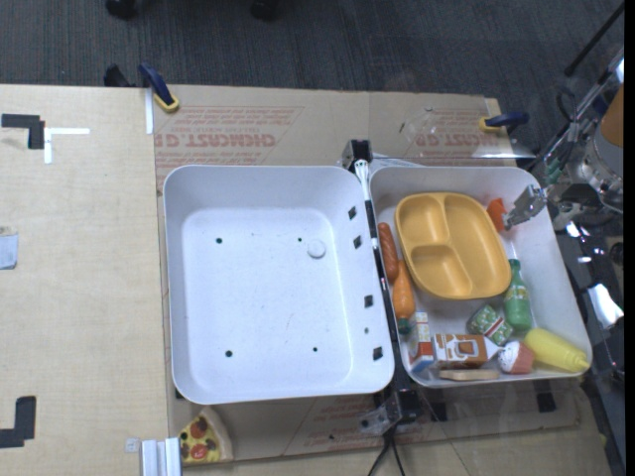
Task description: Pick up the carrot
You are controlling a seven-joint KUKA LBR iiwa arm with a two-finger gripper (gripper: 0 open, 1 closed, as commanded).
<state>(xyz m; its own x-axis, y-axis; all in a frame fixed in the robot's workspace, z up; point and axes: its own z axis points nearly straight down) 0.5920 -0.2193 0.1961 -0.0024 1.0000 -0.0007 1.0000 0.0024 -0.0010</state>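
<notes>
The carrot (402,293) is a short orange piece lying along the left wall of the right bin (572,296), just off the yellow plate's left rim. My gripper (522,207) hangs over the bin's far right corner, well to the right of the carrot and apart from it. Nothing from the bin is in it. A small red-orange item (495,209) lies just left of the gripper, by the plate's far rim.
A yellow divided plate (453,244) fills the far half of the right bin. A reddish sausage (385,249) lies just beyond the carrot. A green bottle (517,303), a yellow squeeze bottle (556,350), a juice carton (461,348) and small packets crowd the near end. The left bin (189,286) holds a small white disc (316,250).
</notes>
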